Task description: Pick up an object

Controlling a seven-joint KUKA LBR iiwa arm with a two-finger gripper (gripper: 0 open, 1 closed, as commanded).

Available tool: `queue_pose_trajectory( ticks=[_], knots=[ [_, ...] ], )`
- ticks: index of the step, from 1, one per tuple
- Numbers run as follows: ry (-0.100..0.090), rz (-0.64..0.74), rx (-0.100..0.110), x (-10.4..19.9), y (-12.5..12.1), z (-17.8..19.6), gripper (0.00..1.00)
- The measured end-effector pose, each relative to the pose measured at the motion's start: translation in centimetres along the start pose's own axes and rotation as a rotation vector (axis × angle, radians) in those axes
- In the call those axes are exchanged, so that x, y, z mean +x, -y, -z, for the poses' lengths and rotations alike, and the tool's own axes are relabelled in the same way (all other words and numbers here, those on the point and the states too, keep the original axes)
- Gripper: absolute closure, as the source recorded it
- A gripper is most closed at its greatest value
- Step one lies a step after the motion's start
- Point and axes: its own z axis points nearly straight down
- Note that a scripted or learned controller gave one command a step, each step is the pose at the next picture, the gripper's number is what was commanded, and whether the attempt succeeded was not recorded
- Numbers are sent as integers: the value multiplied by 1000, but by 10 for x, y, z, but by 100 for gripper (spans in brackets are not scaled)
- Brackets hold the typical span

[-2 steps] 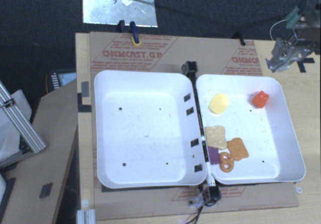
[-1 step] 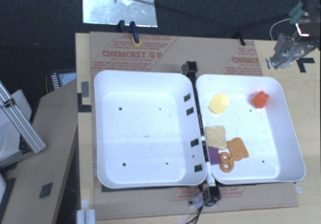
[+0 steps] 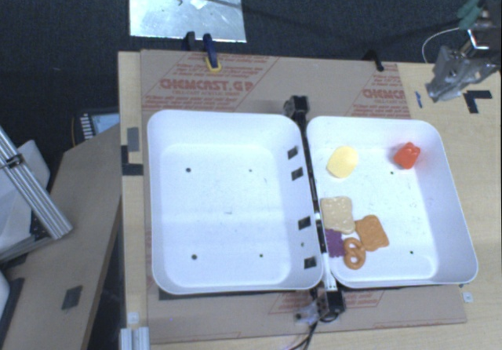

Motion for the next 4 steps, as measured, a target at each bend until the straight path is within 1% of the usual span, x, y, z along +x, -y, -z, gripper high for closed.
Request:
queue_pose_trajectory(
  ticks=[4],
  knots=[
    [-2, 17, -12, 1, -2, 44, 100]
  ],
)
